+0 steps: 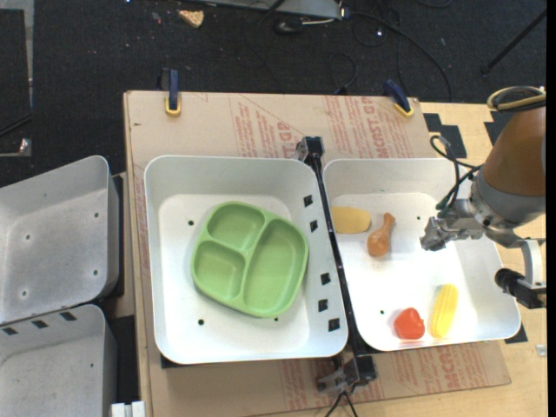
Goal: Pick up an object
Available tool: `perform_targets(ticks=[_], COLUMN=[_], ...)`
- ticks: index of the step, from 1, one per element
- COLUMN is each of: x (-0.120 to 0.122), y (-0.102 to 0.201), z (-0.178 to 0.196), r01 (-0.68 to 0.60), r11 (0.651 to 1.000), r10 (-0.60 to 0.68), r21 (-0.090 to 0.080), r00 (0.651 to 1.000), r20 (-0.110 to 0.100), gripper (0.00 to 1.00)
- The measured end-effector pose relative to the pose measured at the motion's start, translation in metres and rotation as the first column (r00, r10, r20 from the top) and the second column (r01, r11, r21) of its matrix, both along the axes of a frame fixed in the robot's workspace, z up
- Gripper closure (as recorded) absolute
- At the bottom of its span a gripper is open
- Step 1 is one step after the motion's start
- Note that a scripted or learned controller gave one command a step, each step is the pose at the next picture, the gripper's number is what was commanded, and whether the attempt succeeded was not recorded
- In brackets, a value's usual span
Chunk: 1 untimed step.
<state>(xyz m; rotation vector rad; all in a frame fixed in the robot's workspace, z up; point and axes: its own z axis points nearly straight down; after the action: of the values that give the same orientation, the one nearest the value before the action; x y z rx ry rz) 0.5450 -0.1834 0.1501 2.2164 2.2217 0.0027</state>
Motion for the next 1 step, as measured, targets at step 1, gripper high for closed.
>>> perform_targets(ticks=[1], x=[0.0011], y=[-0.0001], z=[0.0527], r01=[-0.001], r11=[1.0], r10=[0.001], r21=[0.0], r00=[1.0], r20=[0.001], gripper=[1.0])
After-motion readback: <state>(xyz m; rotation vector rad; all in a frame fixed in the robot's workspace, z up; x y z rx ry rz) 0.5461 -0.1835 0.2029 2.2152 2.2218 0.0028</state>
